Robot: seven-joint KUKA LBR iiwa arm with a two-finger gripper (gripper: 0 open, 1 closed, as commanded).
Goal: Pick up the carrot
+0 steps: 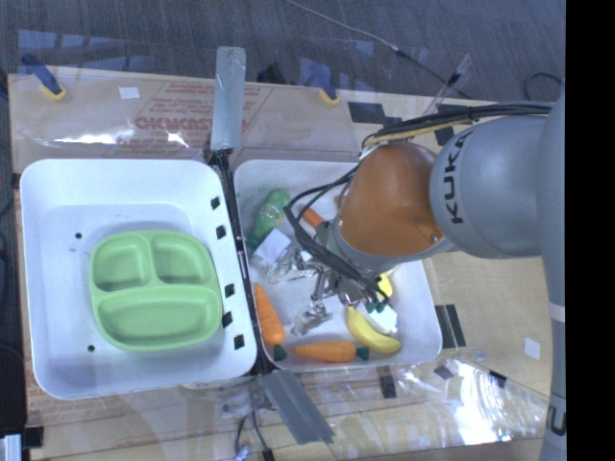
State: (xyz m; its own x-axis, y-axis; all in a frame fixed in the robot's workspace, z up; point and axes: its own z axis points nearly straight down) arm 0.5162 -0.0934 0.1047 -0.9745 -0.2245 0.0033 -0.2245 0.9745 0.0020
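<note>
Camera view looked down on me at a slant as I reached in from the right, with my orange band and grey wrist hanging over the right bin (431, 327). My gripper (304, 298) was low over the middle of that bin, a tangle of bright metal with black cables looping above it. Whether my jaws were spread or pressed together I could not tell, because the metal parts blurred into one another and into the white floor. Nothing orange showed between them.

One carrot (269, 315) lay just to the left of my gripper, close along the bin's left wall, its thick end up toward the far side and its tip pointing toward the near corner. A second carrot (325, 351) lay along the near wall, below my gripper, with a dark green stub at each end. Its left end came near the tip of the first carrot. Neither was touching my metal as far as I could see.

A banana (371, 333) curved just to the right of the second carrot, partly under my wrist. A green item (271, 210) rested near the far left corner of the bin, and a pale, crumpled thing (273, 250) sat just below it. A small orange piece (312, 218) peeked out beside my cables; I could not say what it was.

The left bin (31, 257) held a green divided plate (154, 289), lying flat, well apart from me.
</note>
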